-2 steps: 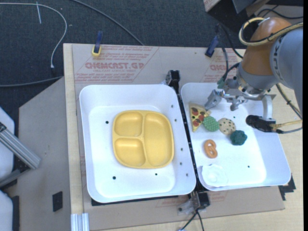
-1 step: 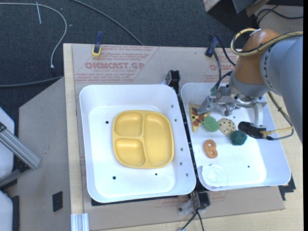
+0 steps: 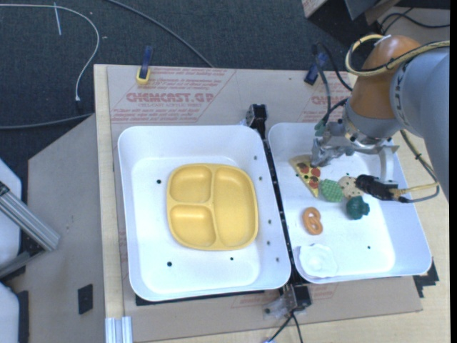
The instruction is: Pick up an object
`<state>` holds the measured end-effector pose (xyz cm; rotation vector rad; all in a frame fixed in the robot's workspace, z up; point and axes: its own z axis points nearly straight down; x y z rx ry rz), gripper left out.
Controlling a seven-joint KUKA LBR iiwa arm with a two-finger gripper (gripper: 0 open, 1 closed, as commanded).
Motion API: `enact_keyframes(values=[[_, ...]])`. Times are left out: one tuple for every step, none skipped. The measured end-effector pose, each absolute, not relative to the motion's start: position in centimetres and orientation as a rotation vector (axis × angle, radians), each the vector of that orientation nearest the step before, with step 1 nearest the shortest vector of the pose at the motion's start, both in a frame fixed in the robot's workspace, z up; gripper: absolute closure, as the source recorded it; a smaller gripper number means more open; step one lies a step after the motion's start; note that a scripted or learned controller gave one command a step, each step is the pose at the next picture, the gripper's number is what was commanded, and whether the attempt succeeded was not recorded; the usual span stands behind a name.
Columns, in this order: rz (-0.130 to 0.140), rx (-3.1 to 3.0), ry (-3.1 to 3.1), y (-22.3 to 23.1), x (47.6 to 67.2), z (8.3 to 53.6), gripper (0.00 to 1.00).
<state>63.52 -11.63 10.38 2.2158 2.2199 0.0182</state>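
Two shallow white bins sit side by side on my bench, meeting at a narrow seam in the middle. My left-hand bin (image 3: 136,163) carries a yellow plastic divided plate with three compartments (image 3: 213,206), lying flat near the centre with bare white floor on every side of it.

My right-hand bin (image 3: 407,245) is the crowded one. A pizza-slice toy with red dots (image 3: 308,174) lies close to the bin's left wall; just beside it are a green studded block (image 3: 330,190), a small tan piece (image 3: 348,186) and a dark teal lump (image 3: 356,207). An orange pretzel-shaped ring (image 3: 312,221) sits apart, lower down, and a white round lid-like piece (image 3: 318,260) lies near the front edge. The front right part of that bin has open floor.

My grey arm with its orange band (image 3: 375,84) reaches in from the right, and the gripper (image 3: 319,156) hangs over the back left part of the right bin, just above the pizza slice's tip. I cannot tell how the gripper is set, and I see nothing held.
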Motion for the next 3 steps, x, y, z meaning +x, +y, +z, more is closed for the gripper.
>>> enact_keyframes(values=[[0.007,2.215,2.218,-11.6,63.6,16.9,1.00],[0.008,2.215,2.219,-11.6,63.8,22.4,1.00],[-0.003,2.223,2.224,-11.5,63.8,20.1,1.00]])
